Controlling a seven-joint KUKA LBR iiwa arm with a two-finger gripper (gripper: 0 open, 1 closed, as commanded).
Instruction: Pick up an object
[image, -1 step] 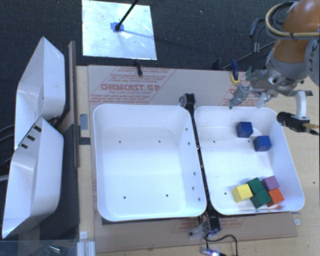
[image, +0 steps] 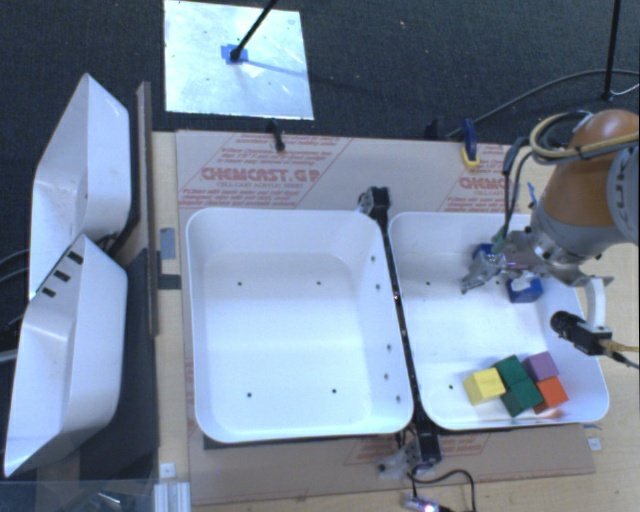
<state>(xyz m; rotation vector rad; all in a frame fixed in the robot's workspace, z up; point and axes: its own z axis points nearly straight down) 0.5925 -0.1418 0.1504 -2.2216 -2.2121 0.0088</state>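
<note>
My gripper (image: 482, 270) hangs low over the upper middle of the right bin (image: 440, 320), reaching in from the right under the orange-banded wrist. A blue block (image: 523, 290) lies just right of it, partly under the wrist and apart from the gripper tip. In the bin's near right corner several blocks huddle together: a yellow block (image: 487, 385), a green block (image: 517, 383), a purple block (image: 542, 364) and an orange block (image: 551, 394).
The left bin (image: 290, 330) stands beside the right one, with a black divider rail (image: 395, 310) between them. Two spare white bins (image: 75, 290) lean at the far left, off the bench. A metal plate (image: 238, 60) lies at the back.
</note>
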